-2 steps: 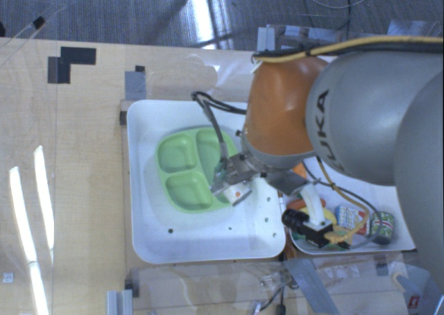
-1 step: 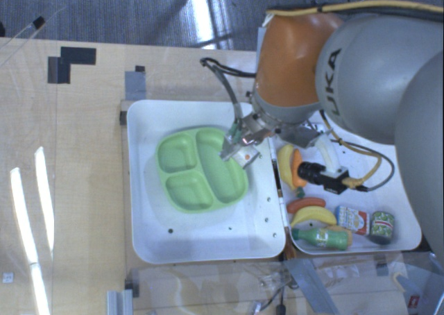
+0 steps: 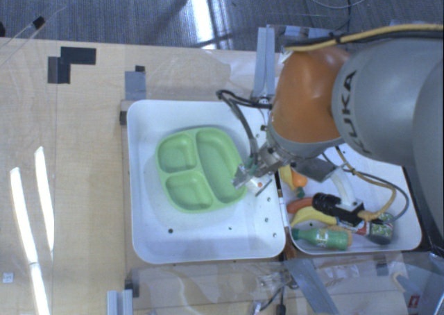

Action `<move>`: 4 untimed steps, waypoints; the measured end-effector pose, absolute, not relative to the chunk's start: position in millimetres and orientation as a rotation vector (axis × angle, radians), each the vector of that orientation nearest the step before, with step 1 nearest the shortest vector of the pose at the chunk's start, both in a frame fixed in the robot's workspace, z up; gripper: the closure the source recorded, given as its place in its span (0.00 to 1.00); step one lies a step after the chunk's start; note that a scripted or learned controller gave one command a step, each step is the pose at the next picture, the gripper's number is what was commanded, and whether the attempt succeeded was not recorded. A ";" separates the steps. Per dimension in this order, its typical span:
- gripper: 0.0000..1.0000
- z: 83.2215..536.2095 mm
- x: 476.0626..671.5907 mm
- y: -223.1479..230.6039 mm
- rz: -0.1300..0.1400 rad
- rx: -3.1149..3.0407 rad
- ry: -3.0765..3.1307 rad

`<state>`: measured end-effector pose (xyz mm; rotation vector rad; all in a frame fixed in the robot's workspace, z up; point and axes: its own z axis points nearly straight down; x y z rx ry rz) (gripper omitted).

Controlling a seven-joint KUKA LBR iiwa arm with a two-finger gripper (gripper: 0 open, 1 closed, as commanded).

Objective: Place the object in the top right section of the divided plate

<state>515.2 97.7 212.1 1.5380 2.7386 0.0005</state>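
Grey arm [image 3: 388, 91] hangs its tool [image 3: 248, 173], grip unclear, over green plate's [image 3: 198, 168] right rim

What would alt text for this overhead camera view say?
A grey and orange robot arm lowers its gripper at the right edge of a green divided plate in the left white bin. The right bin holds assorted toy food.
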 end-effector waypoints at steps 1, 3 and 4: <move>1.00 182.3 539.3 78.2 0.001 1.549 2.733; 1.00 201.6 508.8 84.3 0.002 1.333 2.844; 1.00 192.2 553.5 51.9 0.002 1.346 2.836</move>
